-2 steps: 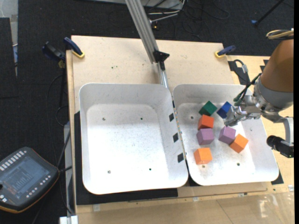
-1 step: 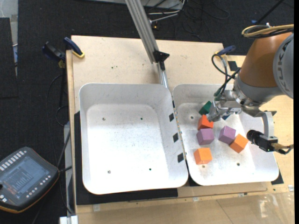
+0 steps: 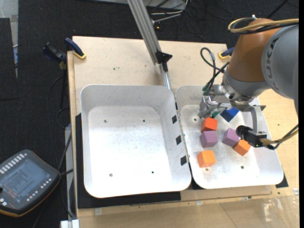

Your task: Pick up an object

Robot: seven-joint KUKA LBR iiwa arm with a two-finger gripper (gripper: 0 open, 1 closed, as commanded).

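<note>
since the gripper [image 3: 209, 109] sits low in the right bin [image 3: 266, 172], can't tell its grip state. orange cube [image 3: 209, 125] just below it, purple cube [image 3: 208, 138] touching that. risk: descent clips both, shoves them apart, grabs nothing. blue block [image 3: 230, 114] beside could snag too.

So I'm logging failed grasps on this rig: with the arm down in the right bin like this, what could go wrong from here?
1. The blocks sit close together: the orange block is right above a purple block, so a descent could nudge both rather than isolate one.
2. The gripper is near the right bin's back wall, so it might clip it.
3. The blue block lies partly under the wrist, hidden from the camera.
</note>
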